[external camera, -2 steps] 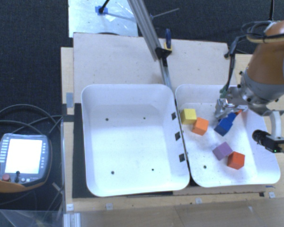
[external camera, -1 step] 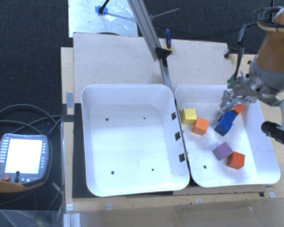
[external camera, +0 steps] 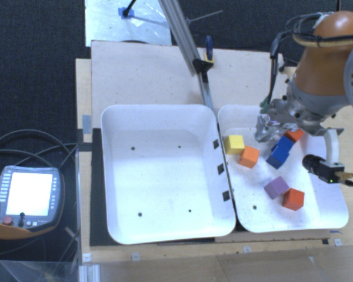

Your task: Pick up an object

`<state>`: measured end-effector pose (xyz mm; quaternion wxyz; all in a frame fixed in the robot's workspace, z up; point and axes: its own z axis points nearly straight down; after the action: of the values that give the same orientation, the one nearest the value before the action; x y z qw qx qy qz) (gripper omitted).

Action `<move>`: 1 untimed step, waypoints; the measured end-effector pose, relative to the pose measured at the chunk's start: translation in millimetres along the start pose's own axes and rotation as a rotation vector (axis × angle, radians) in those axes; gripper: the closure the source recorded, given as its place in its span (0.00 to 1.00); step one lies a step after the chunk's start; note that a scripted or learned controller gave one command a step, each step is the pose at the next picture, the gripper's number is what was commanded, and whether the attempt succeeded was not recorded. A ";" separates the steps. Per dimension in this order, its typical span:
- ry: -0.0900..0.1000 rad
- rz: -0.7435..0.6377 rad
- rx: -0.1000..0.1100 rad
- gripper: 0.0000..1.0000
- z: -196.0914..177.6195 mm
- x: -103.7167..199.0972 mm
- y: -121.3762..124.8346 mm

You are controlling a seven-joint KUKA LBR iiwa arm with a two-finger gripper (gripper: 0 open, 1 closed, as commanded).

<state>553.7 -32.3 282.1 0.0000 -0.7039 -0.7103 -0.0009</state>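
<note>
The right bin (external camera: 335, 219) holds several blocks: a yellow cube (external camera: 234, 144), an orange cube (external camera: 249, 156), a blue block (external camera: 280, 152), a purple cube (external camera: 276, 187) and a red-orange cube (external camera: 293, 199). Another orange-red block (external camera: 294, 136) lies against the blue block's far end. My gripper (external camera: 268, 131) hangs low over the bin's back part, just left of the blue block and right of the yellow cube. The wrist hides its fingertips.
The left bin (external camera: 115, 175) lies beside the right one. A metal pole (external camera: 182, 31) slants across the board behind the bins. A black cylinder (external camera: 317, 166) on the arm juts over the right bin. A teach pendant (external camera: 26, 201) rests at the far left.
</note>
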 end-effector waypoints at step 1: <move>0.001 -0.001 0.002 1.00 20.5 49.7 2.6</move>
<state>555.9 17.5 261.7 0.0010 -0.7035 -0.7107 -0.0004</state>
